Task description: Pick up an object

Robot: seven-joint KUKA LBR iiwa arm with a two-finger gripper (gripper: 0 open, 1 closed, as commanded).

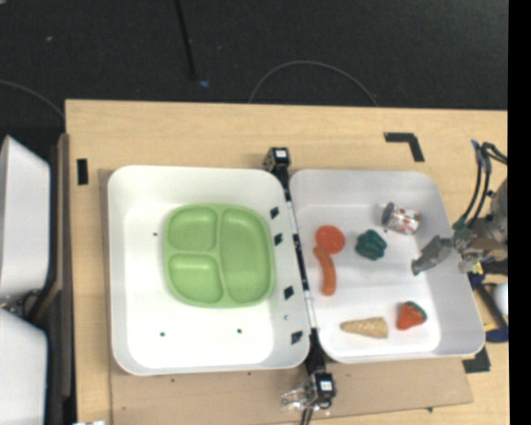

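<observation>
The right bin (pixel 354 193) holds several small objects. An orange-red carrot-shaped toy (pixel 326 257) lies near its left wall. A dark green lump (pixel 370 244) sits in the middle, and a small silver can (pixel 400 219) lies on its side behind it. A red strawberry (pixel 411 315) and a tan cone (pixel 365 328) rest near the front. My gripper (pixel 435 254) hangs over the bin's right rim, to the right of the green lump and apart from every object. Nothing shows in its grasp.
The left bin (pixel 142 326) holds a light green divided plate (pixel 219 255). A ridge with black clips (pixel 294 264) separates the two bins. Cables (pixel 485 162) trail beside the arm at the far right.
</observation>
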